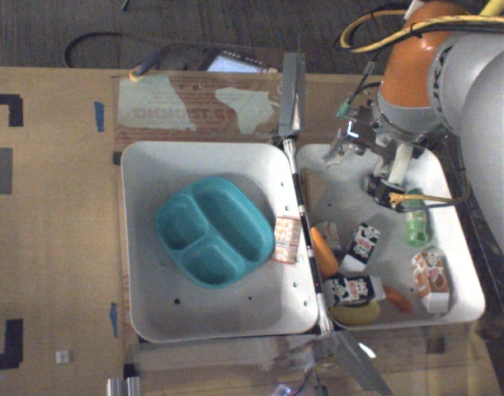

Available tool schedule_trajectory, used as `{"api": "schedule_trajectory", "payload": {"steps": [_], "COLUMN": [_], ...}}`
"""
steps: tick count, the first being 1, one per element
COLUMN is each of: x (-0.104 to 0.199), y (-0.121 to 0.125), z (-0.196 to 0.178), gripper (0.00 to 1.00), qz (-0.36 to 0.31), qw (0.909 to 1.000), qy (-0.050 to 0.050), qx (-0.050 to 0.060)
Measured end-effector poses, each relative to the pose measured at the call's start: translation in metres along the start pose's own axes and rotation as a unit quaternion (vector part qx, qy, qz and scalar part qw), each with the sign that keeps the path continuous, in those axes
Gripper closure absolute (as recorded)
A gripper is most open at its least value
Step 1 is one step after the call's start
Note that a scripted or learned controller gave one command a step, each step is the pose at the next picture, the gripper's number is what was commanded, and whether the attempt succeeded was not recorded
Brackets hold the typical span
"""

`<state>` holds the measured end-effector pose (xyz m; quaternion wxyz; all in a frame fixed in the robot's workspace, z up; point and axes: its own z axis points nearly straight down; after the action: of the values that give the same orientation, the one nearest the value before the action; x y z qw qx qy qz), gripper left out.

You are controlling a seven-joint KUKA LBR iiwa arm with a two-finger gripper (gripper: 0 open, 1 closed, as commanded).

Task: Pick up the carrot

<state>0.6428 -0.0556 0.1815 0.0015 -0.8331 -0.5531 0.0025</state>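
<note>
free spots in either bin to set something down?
Left bin: bare floor below and left of the teal tray. Right bin: small patch near its upper left corner; lower half crowded with carrot, milk cartons, bottle.

A robot lab: wooden bench (54,246) with blue tape marks (99,115), two white bins (144,304), loose cables (95,44) on carpet.

- Smooth white plastic, faintly glossy: both bins (144,246).
- Teal plastic, matt sheen: divided plate (214,231).
- Printed paperboard: milk cartons (363,244).
- Smooth orange plastic: carrot (323,252).
- Translucent green plastic: bottle (415,225).
- Matt light wood: tabletop (54,246).
- Glossy orange shell, grey painted metal: arm (449,64).
</note>
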Motion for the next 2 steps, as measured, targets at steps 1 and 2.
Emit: {"api": "schedule_trajectory", "payload": {"steps": [1,2], "x": [-0.084,-0.036], "y": [-0.013,-0.044], "z": [0.097,0.0], "gripper": [0.0,0.0], "qz": [-0.08,-0.167], "qw": [0.9968,0.9859], "qy": [0.001,0.001], "qx": [-0.002,-0.001]}}
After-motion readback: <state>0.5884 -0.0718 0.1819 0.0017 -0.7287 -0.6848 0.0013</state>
